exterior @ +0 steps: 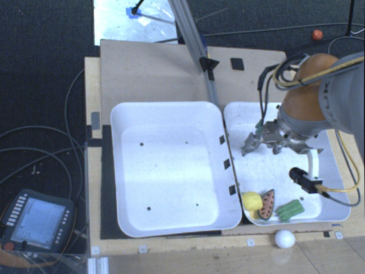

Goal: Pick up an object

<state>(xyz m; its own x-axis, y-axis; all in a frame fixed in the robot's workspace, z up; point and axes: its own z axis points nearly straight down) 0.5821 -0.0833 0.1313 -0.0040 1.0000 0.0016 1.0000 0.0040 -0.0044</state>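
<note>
My gripper hangs over the upper left part of the right bin, pointing left toward the wall between the two bins. It stands open and I see nothing between its fingers. Three small objects lie along the right bin's front edge, well below the gripper: a yellow rounded piece, a watermelon-slice toy leaning against it, and a green ridged piece to their right.
The left bin lies beside the right one. A white ball rests on the bench just outside the right bin's front rim. A slanted metal pole rises behind the bins. Cables trail from the wrist over the right bin.
</note>
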